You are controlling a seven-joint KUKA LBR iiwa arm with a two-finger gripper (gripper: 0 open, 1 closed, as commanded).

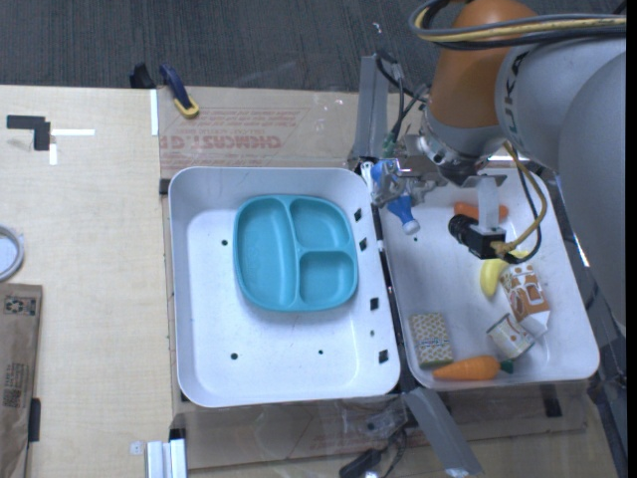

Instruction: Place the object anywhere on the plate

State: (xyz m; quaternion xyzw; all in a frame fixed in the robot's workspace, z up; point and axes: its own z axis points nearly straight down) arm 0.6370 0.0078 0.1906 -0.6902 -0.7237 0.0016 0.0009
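We see the gripper (401, 199) at the far left of the right bin (572, 361). We cannot tell its state. The plate (296, 253) lies in the left bin (199, 366).

bench (80, 217): pale wood-grain surface, carries everything below
left bin (194, 347): shallow, white, rests on the bench at centre
right bin (438, 277): shallow, white, just beside the left bin, their rims touching
cardboard sheet (249, 132): brown with red print, lies flat behind the left bin
clamp (179, 93): blue and yellow, at the cardboard's far left corner
black bracket (30, 127): near the far left edge
tape roll (8, 255): at the left edge
brown paper bag (20, 357): flat, below the tape roll
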